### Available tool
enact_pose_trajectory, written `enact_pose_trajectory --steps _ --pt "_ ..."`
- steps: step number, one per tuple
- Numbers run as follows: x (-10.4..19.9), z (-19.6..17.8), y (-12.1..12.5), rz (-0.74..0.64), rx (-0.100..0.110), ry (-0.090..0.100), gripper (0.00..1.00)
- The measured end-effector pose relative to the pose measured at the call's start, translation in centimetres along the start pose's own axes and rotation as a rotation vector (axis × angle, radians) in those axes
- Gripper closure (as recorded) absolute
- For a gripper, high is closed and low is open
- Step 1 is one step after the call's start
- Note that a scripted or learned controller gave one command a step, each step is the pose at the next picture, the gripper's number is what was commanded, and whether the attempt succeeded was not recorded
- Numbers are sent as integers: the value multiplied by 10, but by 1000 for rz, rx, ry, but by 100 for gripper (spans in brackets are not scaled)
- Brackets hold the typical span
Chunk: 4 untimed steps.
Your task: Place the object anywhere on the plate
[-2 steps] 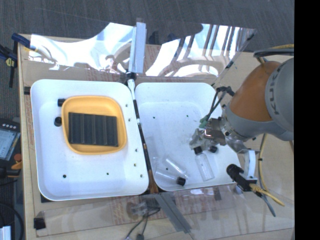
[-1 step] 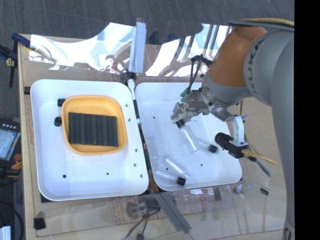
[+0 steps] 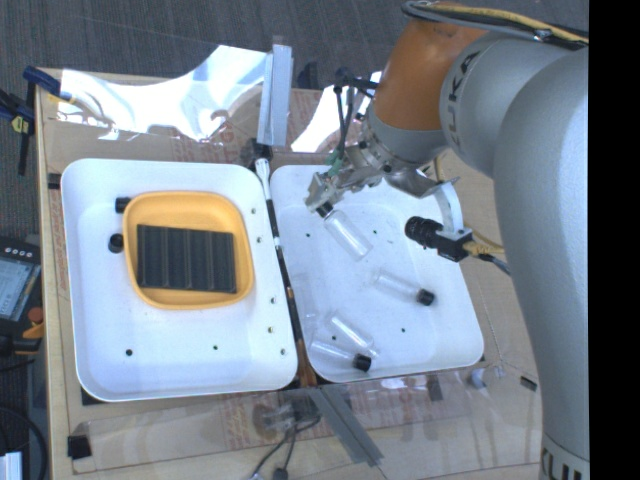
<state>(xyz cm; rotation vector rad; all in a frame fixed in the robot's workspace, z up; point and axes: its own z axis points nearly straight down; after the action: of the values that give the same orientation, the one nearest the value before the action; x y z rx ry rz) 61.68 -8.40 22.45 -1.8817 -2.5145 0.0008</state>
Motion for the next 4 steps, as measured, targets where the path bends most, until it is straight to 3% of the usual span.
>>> enact_pose_trajectory --steps 1,2,3,4 --pt "16 33 13 -306 3 2 100" --pt "16 33 13 -306 2 2 0" --pt "43 24 -7 -608 2 1 0" --pt "48 -29 12 -586 -1 -2 0"
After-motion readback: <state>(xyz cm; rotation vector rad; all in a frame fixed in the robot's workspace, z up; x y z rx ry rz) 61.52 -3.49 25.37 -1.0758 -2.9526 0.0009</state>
